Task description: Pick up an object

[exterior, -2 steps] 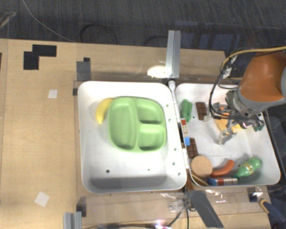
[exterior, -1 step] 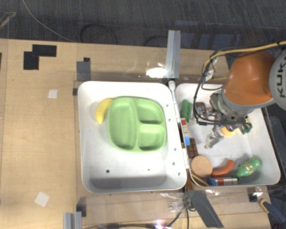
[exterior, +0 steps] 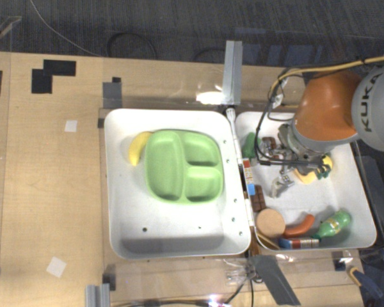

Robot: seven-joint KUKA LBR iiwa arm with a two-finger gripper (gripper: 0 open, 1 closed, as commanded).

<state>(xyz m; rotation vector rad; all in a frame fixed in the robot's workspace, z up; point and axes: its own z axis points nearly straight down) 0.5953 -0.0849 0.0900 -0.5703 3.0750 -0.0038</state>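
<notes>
The letters "KUK" are read in black on the grey shell of the arm (exterior: 377, 117) at the right edge, with the rest of the word cut off by the frame. No other writing can be made out.

The left bin (exterior: 166, 232) is taken up by a green divided plate (exterior: 182, 165), lying flat in the upper half, and a yellow banana (exterior: 137, 147) is tucked against the plate's left rim.

In the right bin (exterior: 353, 194) a dark green object (exterior: 249, 146) is seen against the left wall. Below it, along the same wall, a thin red, white and blue strip (exterior: 247, 173) and a brown bar (exterior: 257, 198) are lined up. A round tan disc (exterior: 271, 222) is set at the lower left corner, with a red-orange curved piece (exterior: 299, 224) just beside it and a green bottle-shaped toy (exterior: 336, 224) further right. A small blue piece (exterior: 286, 242) and a grey pen-like stick (exterior: 305, 242) are laid along the near wall. A yellow object (exterior: 310, 174) is partly covered by the wrist under the orange band (exterior: 325, 107).

The gripper (exterior: 281, 185) is lowered into the right bin, over bare floor between the brown bar and the yellow object, near both. Whether the jaws are apart or together cannot be told from this angle
</notes>
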